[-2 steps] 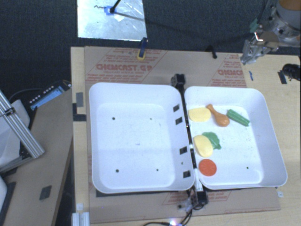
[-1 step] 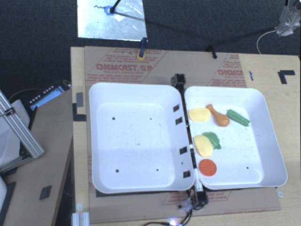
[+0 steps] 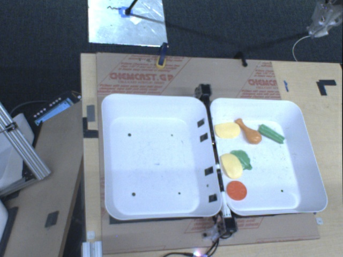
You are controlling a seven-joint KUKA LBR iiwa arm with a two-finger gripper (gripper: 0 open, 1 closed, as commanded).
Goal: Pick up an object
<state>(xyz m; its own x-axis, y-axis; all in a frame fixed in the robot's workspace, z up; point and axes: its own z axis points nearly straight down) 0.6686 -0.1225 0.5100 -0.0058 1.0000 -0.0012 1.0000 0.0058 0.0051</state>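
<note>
The right bin holds several small toy foods. A pale yellow piece lies near its left wall, with an orange drumstick and a green stick-shaped piece to its right. Lower down, another yellow piece touches a dark green leafy piece. A red-orange disc lies near the front left corner. A pale grey gripper end shows at the top right corner, far behind the bins and apart from every object.
The left bin adjoins the right one, joined by black clips along the shared wall. Both sit on a cardboard sheet. A silver sheet lies behind, and a metal frame stands at the left.
</note>
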